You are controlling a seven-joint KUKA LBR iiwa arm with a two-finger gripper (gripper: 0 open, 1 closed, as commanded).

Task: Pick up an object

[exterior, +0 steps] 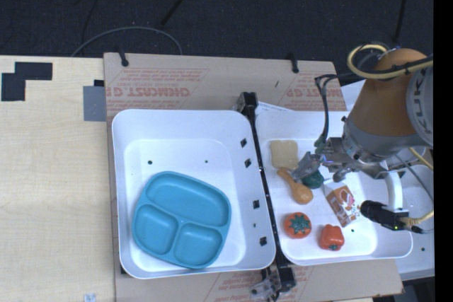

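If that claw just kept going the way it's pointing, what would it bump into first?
Probably the orange pear-shaped toy lying just under the gripper, which points down and leftward in the right bin; depth is hard to judge here.

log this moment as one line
tool over right bin | by orange gourd toy | blue tray in left bin

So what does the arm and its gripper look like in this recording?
The arm is bulky, with a rounded orange section and a grey shell at the frame's right edge. Yellow and black cables loop around it. The gripper is a small grey metal assembly.
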